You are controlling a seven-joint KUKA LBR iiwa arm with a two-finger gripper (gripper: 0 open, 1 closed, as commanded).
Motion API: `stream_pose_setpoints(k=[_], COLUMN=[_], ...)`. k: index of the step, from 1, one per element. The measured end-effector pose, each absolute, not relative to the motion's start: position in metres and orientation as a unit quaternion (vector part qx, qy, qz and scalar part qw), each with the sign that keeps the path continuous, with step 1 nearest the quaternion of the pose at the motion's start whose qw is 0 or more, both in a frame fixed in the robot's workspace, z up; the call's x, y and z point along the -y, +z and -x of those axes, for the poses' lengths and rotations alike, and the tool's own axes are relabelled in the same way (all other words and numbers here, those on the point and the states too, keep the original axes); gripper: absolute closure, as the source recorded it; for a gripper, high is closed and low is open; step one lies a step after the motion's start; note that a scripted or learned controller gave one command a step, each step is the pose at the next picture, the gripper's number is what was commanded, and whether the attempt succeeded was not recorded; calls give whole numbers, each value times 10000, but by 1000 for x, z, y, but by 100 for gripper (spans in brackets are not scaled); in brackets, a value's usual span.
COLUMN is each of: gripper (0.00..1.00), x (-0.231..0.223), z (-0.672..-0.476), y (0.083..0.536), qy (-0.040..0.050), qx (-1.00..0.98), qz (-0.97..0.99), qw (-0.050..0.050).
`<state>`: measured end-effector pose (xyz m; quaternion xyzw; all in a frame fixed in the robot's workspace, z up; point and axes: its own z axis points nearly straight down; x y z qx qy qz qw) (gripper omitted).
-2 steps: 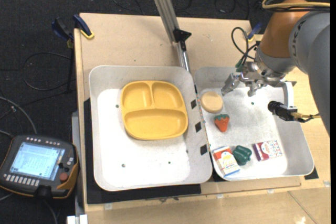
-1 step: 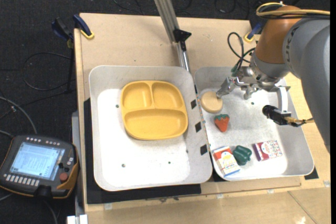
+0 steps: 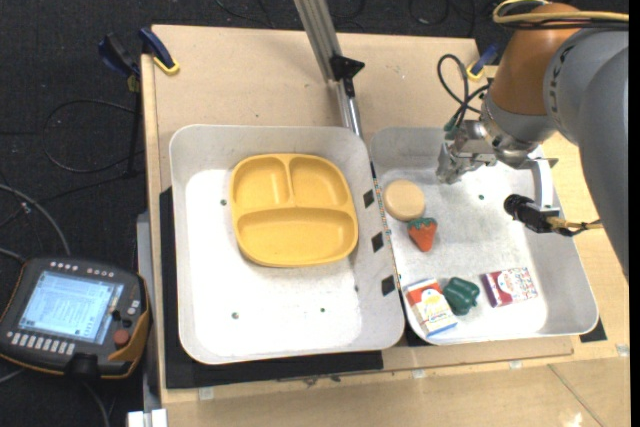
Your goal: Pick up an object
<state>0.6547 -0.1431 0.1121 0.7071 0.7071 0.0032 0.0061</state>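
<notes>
My gripper hangs low over the far part of the right bin. A tan round bun lies just to its left and nearer the camera, apart from it. A red strawberry with a green top sits right below the bun. Along the bin's near side lie a small white and red carton, a dark green piece and a red and white packet. Nothing shows in the gripper's grasp.
The left bin holds a yellow divided plate in its far half. A slanted metal pole runs down to the gap between the bins. A teach pendant lies off the bench at lower left.
</notes>
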Motion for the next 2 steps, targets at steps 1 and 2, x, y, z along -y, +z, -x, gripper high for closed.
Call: stream_pose_setpoints(k=[1, 2], gripper=[100, 100], x=[141, 145], z=[-654, -654], y=[156, 220], qy=[17, 24], qx=[-7079, -7079], qz=[-7063, -7063], qw=[24, 40])
